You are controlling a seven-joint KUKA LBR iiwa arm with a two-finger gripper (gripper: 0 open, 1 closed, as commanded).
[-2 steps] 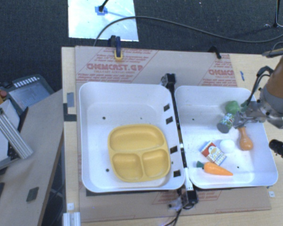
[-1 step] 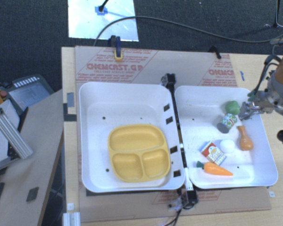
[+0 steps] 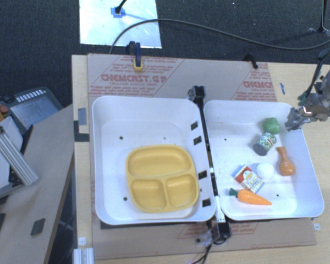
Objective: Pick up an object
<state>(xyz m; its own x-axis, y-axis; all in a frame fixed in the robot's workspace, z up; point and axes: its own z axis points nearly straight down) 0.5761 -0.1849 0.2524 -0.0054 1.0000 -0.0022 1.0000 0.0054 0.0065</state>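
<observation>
Camera view has the end effector [image 3: 295, 118] hanging at the right edge of the worktop, just over the far right rim of the right bin [image 3: 313, 194]. Honestly can't tell what state it's in from this angle, and nothing visibly sits in its grip.

Closest candidate is the green block [image 3: 271, 125], just beside it toward the far right corner of that bin. Looks like a small soft-ish or plastic toy piece, light, chunky enough to take across its sides. Right next to it, touching or nearly so, is a little grey can [image 3: 265, 143] lying tilted; probably light and stiff, but round, so I'd guess it rolls if nudged.

Further toward the near edge there's an orange-tan pear-like toy [image 3: 285, 163], narrow at the neck and fat at the base, so the neck looks like the easy hold. Then a white egg [image 3: 265, 171], smooth and round, likely slippery. It's touching a small red-and-white carton [image 3: 248, 179], flat-sided, decent grip across the width. Nearest the front rim lies a toy carrot [image 3: 252, 197], long and tapered, best taken mid-body.

The left bin [image 3: 107, 147] holds just a yellow three-compartment tray [image 3: 160, 177], compartments bare, sitting toward the near edge.
</observation>
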